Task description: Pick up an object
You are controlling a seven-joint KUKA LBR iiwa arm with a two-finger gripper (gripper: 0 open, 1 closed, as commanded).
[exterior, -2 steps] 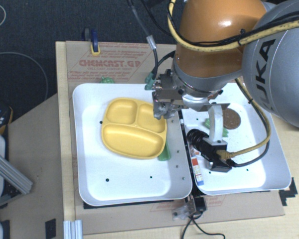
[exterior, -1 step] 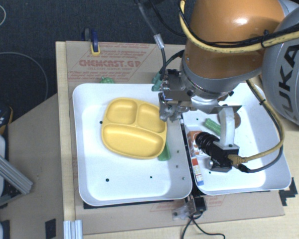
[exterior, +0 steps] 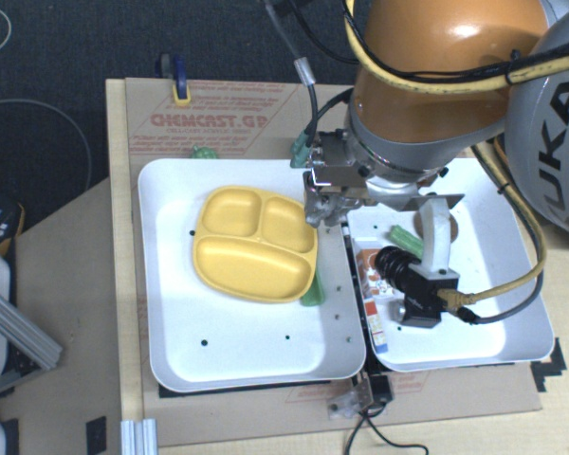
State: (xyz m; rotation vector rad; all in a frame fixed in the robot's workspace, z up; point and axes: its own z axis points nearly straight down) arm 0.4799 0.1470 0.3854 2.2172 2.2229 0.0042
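A yellow divided plate lies in the left bin, toward its back right. A green item pokes out from under the plate's right edge. In the right bin lie a green piece and a flat red-and-white packet by the left wall. My gripper hangs over the wall between the two bins, right at the plate's right rim. The big orange wrist above hides much of the right bin's back.
A small green object sits at the left bin's far rim. Both bins rest on a brown board with a blue-and-yellow clamp at the back. Cables run behind the bench.
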